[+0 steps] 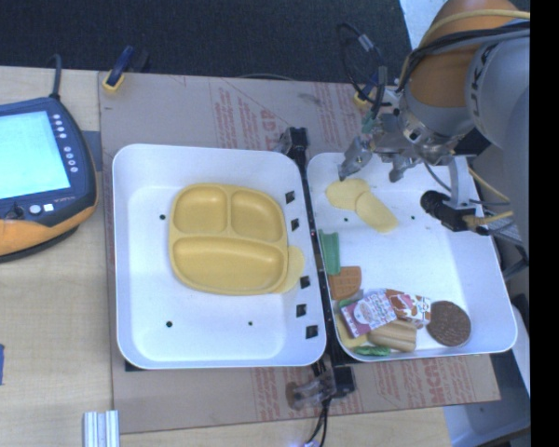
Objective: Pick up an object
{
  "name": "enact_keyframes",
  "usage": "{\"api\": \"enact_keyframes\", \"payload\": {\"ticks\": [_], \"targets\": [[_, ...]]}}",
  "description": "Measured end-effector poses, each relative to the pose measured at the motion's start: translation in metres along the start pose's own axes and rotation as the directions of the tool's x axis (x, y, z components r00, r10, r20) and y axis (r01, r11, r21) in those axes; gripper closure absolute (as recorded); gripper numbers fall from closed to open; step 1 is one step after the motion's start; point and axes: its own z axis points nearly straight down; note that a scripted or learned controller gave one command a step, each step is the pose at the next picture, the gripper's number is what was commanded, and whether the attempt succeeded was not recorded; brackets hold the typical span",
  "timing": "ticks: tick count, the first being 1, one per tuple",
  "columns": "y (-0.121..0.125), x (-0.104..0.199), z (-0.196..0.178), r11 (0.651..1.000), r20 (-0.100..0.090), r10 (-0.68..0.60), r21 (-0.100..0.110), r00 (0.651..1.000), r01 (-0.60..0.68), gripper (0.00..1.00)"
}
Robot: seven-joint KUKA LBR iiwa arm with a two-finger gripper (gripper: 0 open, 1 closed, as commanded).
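While my gripper [376, 160] hangs with its fingers spread wide and nothing between them, I judge I am at the approach step. The pale yellow food piece [361, 203] lies just below my fingertips in the right bin [484, 259]. Next I need to descend, straddle it, and close.

Arm [466, 54] reaching in from right; claw [376, 164] fingers spread, pointing down.
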Motion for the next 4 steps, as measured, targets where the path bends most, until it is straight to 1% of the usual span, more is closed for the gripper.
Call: {"api": "enact_keyframes", "payload": {"ticks": [1,2,3,4], "targets": [[-0.036,0.026,0.001,1.0,-0.003,-0.008,0.009,1.0,0.008,0.0],[-0.134,-0.001,0.001,1.0,-0.003,-0.001,0.013,1.0,0.001,0.0],[-0.012,-0.017,-0.001,1.0,0.0,-0.009,-0.007,1.0,0.009,0.0],[0.003,-0.023,0.09,1.0,-0.002,-0.009,0.011,1.0,0.009,0.0]]}}
